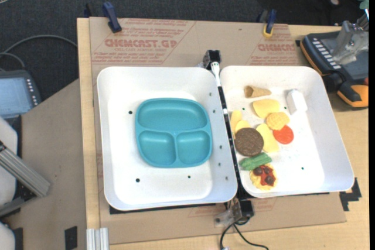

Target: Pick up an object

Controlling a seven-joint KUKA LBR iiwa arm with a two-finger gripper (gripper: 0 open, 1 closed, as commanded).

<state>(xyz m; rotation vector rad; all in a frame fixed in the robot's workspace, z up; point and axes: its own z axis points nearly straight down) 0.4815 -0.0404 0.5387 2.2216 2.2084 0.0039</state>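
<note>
The right bin (328, 143) holds several toy food pieces clustered in its left half. Among them are a brown round cookie (249, 140), a green pea pod (255, 161), a pizza-like slice with red and dark toppings (264, 175), a red-orange slice (283, 135), a round tan cracker (277, 120), a yellow wedge (266, 108), a small tan cone (256, 91) and a white block (295, 101). The cookie overlaps pale yellow pieces (268, 139). In the left bin (111, 143) lies a teal three-compartment plate (173, 131), nothing on it.
Both bins rest on a cardboard-covered board (152, 44) held by a blue clamp (111, 16) and a second clamp (269, 23) at the back. A grey and orange handheld controller (343, 61) lies beyond the right bin's far right corner. Cables run at the front edge (234, 225).
</note>
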